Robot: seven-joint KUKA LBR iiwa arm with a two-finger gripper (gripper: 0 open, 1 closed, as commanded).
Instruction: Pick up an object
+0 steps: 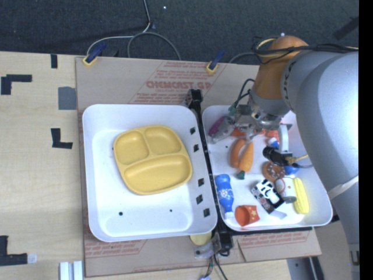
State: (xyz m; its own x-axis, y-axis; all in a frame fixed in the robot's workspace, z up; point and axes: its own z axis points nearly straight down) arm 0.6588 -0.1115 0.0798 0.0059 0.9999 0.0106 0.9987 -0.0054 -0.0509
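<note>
My gripper [240,123] reaches down into the far end of the right bin [319,185], below the orange band of the arm. Just left of it, by the bin's left wall, lies a purple and grey object [217,126]. Directly below the gripper lie two orange carrot-shaped toys [242,154], side by side. Further toward the front lie a blue bottle [224,192], a red cup [247,214], a black and white toy [266,194], a yellow piece [301,195] and a brown round piece [271,170].
The left bin [99,209] holds a yellow divided plate [152,158]. A black divider with clips [200,156] runs between the two bins. The grey arm [326,109] covers the right bin's far right corner.
</note>
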